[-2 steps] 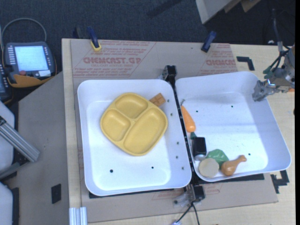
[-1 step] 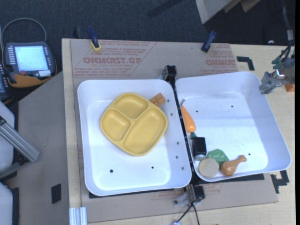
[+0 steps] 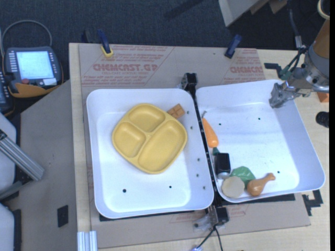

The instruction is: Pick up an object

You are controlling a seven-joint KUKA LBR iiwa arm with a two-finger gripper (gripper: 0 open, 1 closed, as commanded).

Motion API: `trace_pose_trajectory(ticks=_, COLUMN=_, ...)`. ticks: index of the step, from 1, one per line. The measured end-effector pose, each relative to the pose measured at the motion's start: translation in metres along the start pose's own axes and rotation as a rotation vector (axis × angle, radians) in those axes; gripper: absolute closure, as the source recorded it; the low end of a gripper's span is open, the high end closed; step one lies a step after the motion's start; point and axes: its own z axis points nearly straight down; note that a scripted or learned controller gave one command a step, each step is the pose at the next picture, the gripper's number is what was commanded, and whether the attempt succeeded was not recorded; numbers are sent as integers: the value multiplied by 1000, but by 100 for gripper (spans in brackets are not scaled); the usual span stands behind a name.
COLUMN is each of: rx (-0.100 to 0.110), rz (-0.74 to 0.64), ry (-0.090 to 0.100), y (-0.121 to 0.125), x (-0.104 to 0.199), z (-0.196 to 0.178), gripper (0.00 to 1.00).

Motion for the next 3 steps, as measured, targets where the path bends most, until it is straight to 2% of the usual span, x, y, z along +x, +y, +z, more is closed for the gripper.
trace_pose_trajectory(ticks=1, rx=1, rz=-2, ry=1, y=8, x=61, z=13, gripper=100)
trace_pose_trajectory(ticks=3, rx=-4, rz=0, ry=-2, y=33, x=161, z=37, gripper=100)
